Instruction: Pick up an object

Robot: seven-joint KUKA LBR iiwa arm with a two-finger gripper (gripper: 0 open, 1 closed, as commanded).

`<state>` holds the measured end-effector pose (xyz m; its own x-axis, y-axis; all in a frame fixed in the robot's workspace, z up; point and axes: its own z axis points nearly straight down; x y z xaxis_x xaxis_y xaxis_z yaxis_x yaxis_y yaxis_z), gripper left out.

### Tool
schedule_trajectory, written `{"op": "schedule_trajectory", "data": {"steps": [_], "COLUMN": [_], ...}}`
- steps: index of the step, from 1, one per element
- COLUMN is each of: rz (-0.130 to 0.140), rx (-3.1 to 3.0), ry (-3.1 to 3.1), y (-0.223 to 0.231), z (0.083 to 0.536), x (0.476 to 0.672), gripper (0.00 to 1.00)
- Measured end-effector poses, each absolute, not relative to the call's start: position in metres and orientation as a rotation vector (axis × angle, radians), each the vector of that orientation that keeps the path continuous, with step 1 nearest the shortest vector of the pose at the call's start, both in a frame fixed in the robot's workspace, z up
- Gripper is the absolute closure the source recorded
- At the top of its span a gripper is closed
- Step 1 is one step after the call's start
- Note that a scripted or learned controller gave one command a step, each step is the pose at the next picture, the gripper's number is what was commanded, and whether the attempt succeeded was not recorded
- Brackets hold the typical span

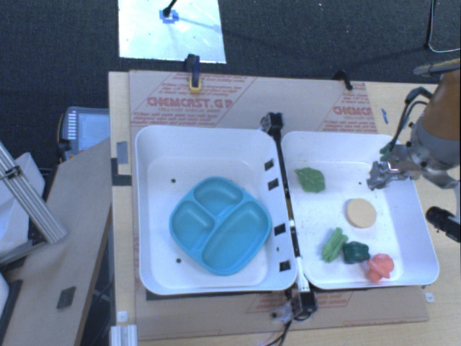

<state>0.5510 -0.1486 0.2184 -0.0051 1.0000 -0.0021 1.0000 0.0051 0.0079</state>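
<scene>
White bins [216,139]; end effector [379,173] above

the right bin [410,215] keeps its upper left and middle floor bare, with 5 small things scattered: a green leafy piece [311,179] toward the top, a tan disc [361,213] at centre right, and a light green piece [333,244], a dark green piece [355,252] and an orange-pink piece [379,266] crowded together near the front wall, leaving little room between them. the gripper [379,174] hangs over the bin's upper right edge, above the disc. in the left bin [155,193] a blue divided plate [220,224] fills the middle, with bare floor left along the back and left walls.
</scene>
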Motion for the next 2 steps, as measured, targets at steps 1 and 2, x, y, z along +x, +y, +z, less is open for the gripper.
{"op": "schedule_trajectory", "data": {"steps": [1, 2], "rz": [0.004, 0.005], "rx": [2.210, 2.209], "ry": [2.231, 2.232], "y": [-0.091, -0.039], "z": [0.211, 0.205], "x": [0.562, 0.578], "gripper": [1.00, 1.00]}}
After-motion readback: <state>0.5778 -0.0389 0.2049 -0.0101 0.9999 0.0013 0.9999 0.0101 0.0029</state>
